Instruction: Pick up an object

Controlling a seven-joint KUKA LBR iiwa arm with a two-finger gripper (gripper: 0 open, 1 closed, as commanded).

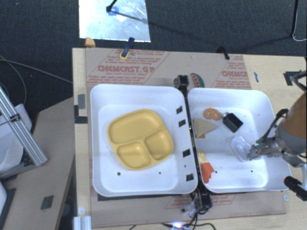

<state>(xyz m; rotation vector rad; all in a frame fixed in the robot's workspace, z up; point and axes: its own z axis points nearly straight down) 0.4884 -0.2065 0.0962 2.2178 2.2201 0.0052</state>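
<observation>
Gripper [253,151] low in right bin [261,99] at clear cup [238,145] — jaws' state unclear — nothing lifted yet.

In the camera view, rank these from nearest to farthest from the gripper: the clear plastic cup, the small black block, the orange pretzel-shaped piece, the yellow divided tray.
1. Clear plastic cup, in the right bin, right beside the gripper.
2. Small black block, right bin, toward the back.
3. Orange pretzel-shaped piece, right bin, back and nearer the divider.
4. Yellow divided tray, in the left bin.
</observation>
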